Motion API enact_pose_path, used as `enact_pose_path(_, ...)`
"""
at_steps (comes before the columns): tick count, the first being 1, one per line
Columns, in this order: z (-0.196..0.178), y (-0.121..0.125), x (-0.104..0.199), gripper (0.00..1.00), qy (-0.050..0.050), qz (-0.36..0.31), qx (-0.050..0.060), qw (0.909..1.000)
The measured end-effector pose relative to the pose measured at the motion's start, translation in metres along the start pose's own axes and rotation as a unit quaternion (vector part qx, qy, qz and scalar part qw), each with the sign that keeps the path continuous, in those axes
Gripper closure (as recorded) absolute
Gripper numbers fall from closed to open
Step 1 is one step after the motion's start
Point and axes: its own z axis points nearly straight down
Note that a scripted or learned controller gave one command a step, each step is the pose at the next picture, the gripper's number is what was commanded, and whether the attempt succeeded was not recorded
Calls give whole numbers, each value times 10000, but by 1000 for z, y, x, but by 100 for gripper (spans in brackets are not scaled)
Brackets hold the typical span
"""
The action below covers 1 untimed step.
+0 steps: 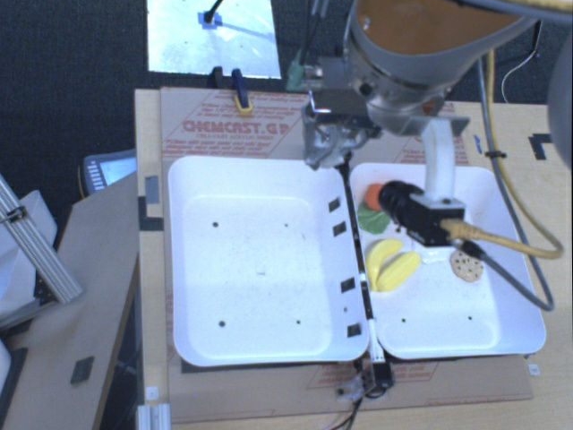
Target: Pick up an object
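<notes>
Tool [333,150] parked high over rear rim between bins, likely so objects are left in camera's sight; grip state can't be told tbh. Yellow banana [391,264], cookie [466,265], orange-green thing [372,206] seen in right bin [466,330]. Nothing picked yet.

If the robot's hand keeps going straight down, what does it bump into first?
Probably the back rim of the bins, near where they meet. The hand points down there, above the toys rather than over them. Depth is hard to judge from this angle.
</notes>
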Motion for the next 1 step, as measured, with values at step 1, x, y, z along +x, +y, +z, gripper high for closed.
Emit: enact_pose_path(1,119,21,-41,100,-42,60,83,9999)
